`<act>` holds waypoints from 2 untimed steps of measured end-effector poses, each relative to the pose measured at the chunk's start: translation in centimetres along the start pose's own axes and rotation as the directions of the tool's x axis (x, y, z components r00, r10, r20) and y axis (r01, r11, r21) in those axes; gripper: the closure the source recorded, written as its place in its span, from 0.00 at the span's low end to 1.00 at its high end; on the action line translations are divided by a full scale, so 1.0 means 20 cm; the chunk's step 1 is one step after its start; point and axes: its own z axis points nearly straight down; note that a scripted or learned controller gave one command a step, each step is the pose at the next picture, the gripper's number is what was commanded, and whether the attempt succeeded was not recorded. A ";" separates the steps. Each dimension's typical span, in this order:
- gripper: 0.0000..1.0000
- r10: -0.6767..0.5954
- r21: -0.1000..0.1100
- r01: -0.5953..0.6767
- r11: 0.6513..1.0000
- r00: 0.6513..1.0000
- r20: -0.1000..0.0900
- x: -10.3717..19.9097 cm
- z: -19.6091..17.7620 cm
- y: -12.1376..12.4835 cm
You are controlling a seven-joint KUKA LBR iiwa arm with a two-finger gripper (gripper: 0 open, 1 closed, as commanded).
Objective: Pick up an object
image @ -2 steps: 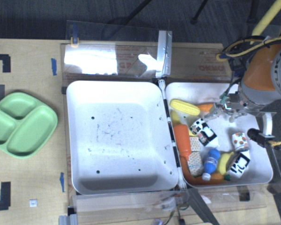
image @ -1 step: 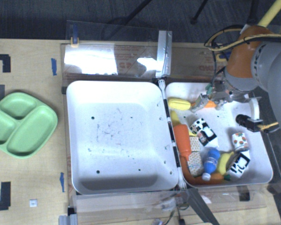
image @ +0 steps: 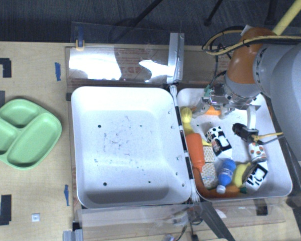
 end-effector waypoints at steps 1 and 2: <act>0.00 0.186 -0.004 -0.186 0.983 0.983 -0.001 -0.09 -0.01 -0.47; 1.00 0.185 -0.010 -0.185 0.983 0.983 -0.004 -0.09 -0.06 -0.46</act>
